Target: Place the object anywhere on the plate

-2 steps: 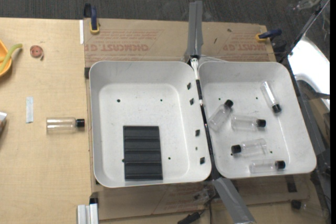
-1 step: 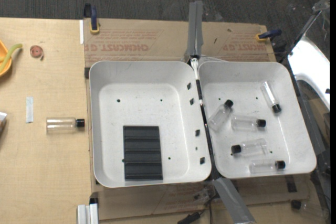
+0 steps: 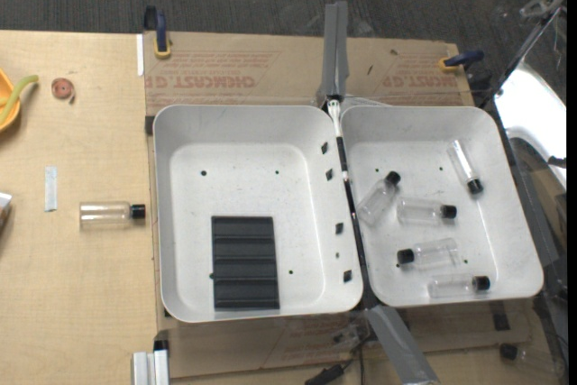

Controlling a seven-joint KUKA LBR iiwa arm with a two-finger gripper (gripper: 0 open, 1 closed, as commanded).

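Across the right bin [image 3: 505, 194] five clear vials [image 3: 427, 213] lie scattered, none yet moved to the dark ribbed plate [image 3: 244, 263] in the left bin [image 3: 180, 194], so the whole placing remains undone.

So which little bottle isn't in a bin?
The bottle lying on the wooden bench, left of the left bin. The other five lie in the right bin.

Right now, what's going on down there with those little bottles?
Five clear vials lying loose in right bin. Dark ribbed plate in left bin, nothing on it. Path between bins unobstructed.
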